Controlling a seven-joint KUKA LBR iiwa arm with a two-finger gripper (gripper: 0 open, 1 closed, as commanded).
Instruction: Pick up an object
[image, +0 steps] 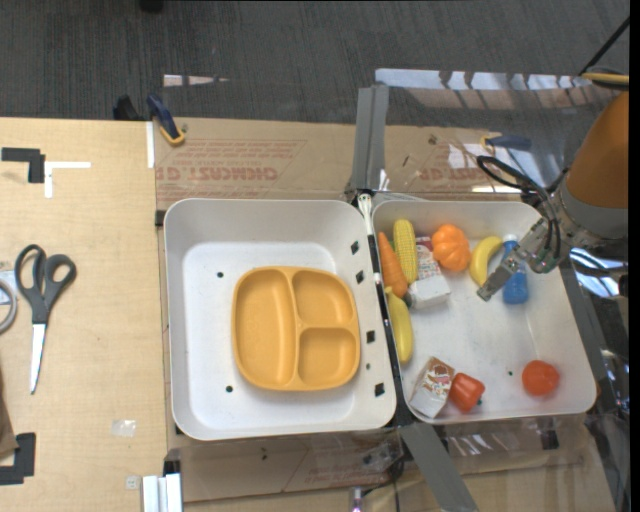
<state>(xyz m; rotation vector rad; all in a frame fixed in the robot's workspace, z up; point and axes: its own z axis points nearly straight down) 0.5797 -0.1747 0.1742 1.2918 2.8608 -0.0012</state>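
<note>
My gripper (505, 275) hangs over the upper right part of the right bin (500, 345), reaching in from the right. A small blue object (517, 290) lies right beside its tip, touching or nearly touching it; whether it is held cannot be seen. Just left of it lie a yellow banana (484, 258) and an orange pumpkin-like toy (451, 246). Along the bin's left side are a corn cob (404, 245), a carrot (391, 265), a white box (430, 290) and a long yellow piece (400, 327). Near the front lie a packet (432, 387), a red pepper (466, 391) and an orange ball (540, 378).
The left bin (200, 330) holds a yellow divided plate (296, 328). A metal divider (368, 150) runs up from between the bins. Scissors (40, 300) lie on the wooden bench at the far left. Bare bin floor lies around (480, 335).
</note>
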